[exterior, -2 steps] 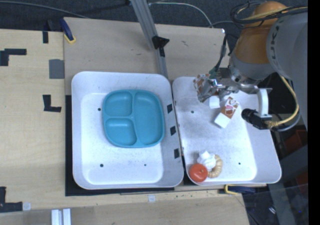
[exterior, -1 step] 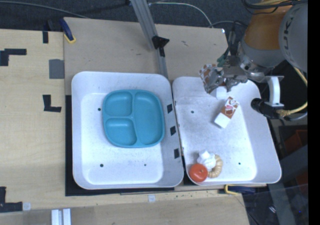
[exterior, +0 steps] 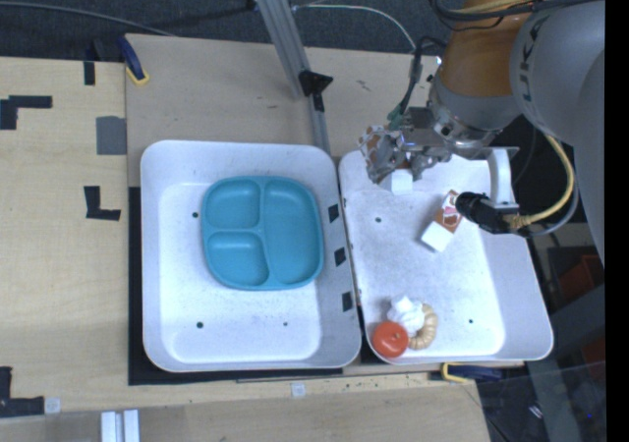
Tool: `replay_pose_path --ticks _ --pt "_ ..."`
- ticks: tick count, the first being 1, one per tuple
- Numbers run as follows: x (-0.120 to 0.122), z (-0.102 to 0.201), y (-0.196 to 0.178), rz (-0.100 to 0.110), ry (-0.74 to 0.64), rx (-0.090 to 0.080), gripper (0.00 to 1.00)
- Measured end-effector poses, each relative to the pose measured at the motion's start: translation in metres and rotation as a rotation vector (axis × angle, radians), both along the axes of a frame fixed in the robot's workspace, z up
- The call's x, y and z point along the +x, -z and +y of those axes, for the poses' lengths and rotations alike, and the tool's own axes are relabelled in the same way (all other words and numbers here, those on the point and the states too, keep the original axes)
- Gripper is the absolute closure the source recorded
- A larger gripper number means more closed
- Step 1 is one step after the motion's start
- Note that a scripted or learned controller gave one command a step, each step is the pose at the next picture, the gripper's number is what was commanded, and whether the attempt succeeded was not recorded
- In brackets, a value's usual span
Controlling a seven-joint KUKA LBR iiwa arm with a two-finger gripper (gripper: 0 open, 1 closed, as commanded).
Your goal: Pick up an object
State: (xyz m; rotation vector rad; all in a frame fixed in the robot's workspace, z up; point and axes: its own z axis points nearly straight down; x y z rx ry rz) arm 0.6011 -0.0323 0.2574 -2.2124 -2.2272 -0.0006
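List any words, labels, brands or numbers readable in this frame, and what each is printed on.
No text can be read anywhere.
The small carton in the right bin has a red and white printed face, too small and blurred to read.
The blue plate, the orange toy and the gripper show no markings.

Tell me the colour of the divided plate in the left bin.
The divided plate is light blue, seen in the camera view.
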Motion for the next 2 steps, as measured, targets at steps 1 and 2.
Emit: replay_pose_path --ticks 1,2 --pt "0.013 0.059 0.013 0.001 0.000 -0.001 1.00" --pt "0.014 0.114 0.030 0.003 0.000 -0.001 1.00"
